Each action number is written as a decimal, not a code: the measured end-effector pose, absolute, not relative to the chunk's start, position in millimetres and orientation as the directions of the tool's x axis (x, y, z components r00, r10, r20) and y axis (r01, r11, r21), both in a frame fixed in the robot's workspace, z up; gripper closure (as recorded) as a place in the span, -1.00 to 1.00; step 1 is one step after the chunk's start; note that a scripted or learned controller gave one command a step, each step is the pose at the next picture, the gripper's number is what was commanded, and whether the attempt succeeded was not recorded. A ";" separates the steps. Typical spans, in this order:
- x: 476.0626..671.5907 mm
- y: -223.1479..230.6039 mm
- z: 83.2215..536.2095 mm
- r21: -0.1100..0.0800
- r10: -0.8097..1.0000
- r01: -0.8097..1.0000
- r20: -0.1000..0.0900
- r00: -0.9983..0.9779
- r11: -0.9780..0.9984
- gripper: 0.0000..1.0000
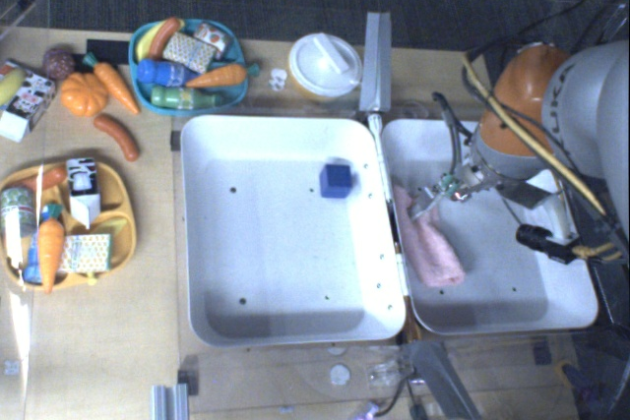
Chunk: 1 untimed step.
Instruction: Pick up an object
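Grey KUKA arm with orange band (551, 113) fills right of frame, over the right shallow white bin (551, 300). Left shallow white bin (256, 310) sits centre frame. Soft pink cloth (431, 246) lies along right bin's left wall; likely light, limp, best pinched at a bunched fold mid-length. Gripper (433, 199) is at cloth's upper end; fingers' state: cannot tell. Small blue cube (337, 180), upper right of left bin: probably rigid, light; grab across flat sides.
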<state>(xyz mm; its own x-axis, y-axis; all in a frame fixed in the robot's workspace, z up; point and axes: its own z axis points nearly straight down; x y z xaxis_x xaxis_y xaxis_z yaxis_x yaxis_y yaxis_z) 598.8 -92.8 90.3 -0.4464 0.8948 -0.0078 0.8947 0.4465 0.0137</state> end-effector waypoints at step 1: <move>548.3 -110.8 90.6 0.016 0.821 0.821 -0.011 -0.571 0.571 -1.00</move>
